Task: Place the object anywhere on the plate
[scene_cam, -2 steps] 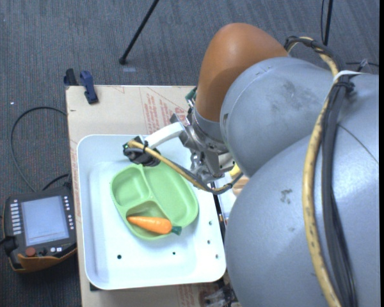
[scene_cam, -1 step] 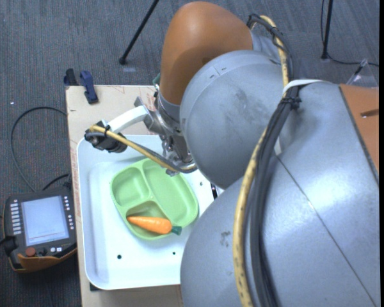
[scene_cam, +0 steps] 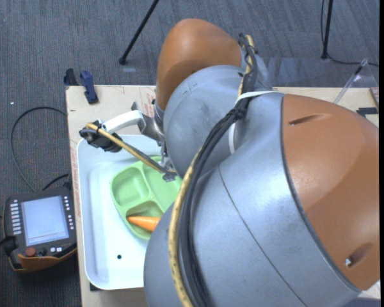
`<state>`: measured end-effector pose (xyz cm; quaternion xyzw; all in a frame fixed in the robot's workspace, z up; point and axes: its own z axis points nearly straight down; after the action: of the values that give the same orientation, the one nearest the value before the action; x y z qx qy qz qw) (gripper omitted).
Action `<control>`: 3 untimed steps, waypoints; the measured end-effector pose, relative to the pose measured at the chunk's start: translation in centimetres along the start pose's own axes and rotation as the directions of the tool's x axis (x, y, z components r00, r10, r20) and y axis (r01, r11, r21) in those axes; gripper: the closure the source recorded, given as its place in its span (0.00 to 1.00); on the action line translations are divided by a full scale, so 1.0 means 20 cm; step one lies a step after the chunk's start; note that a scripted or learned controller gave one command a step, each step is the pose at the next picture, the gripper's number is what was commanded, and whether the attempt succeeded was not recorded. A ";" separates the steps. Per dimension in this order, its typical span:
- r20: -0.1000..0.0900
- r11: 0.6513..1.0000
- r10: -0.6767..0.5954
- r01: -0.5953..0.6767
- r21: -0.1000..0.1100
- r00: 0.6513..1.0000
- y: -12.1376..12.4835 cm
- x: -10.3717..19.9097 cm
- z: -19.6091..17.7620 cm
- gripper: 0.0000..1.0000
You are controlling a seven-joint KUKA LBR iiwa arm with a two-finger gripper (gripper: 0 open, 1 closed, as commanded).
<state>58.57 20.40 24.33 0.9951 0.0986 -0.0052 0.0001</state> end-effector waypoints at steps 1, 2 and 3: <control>-0.005 1.000 0.005 -0.005 0.000 1.000 0.01 0.00 -0.01 0.00; 0.000 1.000 0.017 -0.017 -0.001 1.000 0.03 0.01 -0.05 1.00; -0.003 0.997 -0.071 0.071 -0.002 0.997 -0.01 0.26 0.07 1.00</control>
<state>63.65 21.69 22.95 0.9910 0.1337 -0.0036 0.0007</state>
